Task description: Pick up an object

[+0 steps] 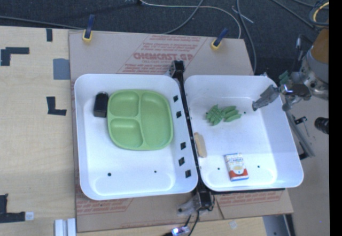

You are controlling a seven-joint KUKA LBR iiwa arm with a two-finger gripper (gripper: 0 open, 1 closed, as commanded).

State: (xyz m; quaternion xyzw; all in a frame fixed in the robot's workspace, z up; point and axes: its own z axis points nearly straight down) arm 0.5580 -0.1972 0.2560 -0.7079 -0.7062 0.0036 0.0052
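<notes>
- The left bin (88, 176) holds a green divided plate (140, 120) with three compartments, lying flat near the bin's middle.
- A small black block (100, 105) sits just beside the plate's left edge, touching or nearly touching it.
- The right bin (278, 173) holds three things, well apart from one another.
- A bunch of green beans (223, 114) lies in the upper middle of the right bin.
- A small red and white box (235, 167) lies flat near the front of the right bin.
- A tan stick (201, 145) lies along the right bin's left wall, next to the divider between the two bins.
- The end effector (278, 96) hangs over the right bin's upper right corner, at the bin's rim, well apart from the beans and the box.
- One grey finger (264, 99) points down and left toward the bin floor; how far the fingers are spread cannot be told, and nothing is seen between them.
- Both bins rest on a cardboard sheet (160, 53) clipped to the table (32, 138).
</notes>
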